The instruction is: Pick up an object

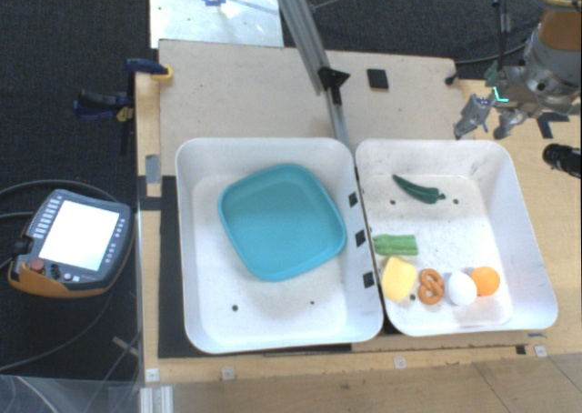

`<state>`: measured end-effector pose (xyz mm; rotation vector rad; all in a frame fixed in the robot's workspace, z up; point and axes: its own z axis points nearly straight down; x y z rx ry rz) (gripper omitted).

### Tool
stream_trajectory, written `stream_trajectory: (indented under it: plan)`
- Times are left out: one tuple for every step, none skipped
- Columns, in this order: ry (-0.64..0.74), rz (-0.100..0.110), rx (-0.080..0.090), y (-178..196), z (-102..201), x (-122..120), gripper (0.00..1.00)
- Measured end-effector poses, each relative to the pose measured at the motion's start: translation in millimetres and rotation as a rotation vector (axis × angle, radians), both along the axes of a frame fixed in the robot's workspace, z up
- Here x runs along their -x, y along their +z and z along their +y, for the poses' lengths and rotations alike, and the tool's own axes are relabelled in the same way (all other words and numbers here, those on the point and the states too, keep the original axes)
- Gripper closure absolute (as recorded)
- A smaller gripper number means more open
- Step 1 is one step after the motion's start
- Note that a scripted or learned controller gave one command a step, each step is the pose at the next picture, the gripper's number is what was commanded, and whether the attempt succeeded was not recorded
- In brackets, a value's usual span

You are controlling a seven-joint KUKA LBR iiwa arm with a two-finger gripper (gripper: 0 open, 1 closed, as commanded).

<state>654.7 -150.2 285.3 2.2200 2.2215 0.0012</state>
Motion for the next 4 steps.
stream_trajectory:
  plan:
    - [0.000,0.000,0.000,0.0,0.0,0.0,0.00]
    - [0.000,0.003,-0.001,-42.7,2.1,4.8,0.00]
    - [-0.001,0.004,-0.001,-89.2,-4.7,10.7,0.00]
    - [0.000,0.005,-0.001,-148.9,-2.0,4.8,0.00]
